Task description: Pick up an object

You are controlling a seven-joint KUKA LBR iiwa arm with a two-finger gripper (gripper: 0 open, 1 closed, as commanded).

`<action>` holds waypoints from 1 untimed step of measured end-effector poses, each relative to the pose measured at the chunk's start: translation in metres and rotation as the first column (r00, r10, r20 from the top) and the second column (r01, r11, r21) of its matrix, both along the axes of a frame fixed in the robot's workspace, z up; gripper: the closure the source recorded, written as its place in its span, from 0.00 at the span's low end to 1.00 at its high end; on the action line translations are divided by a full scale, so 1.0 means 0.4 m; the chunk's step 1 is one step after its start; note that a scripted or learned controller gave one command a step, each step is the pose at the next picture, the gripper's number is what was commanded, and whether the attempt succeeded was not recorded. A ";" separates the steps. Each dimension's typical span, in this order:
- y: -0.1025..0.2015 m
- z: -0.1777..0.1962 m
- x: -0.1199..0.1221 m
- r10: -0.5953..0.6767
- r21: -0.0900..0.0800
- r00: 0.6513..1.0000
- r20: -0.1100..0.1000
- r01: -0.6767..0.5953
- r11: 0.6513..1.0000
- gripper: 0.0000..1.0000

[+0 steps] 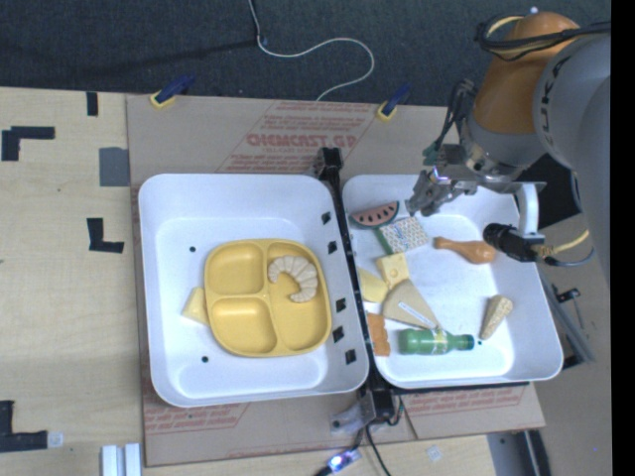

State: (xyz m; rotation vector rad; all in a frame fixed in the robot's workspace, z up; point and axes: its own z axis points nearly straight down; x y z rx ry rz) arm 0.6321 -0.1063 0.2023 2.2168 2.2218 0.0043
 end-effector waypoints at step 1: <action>0.002 0.059 0.002 -0.001 0.001 1.000 -0.002 0.001 1.000 1.00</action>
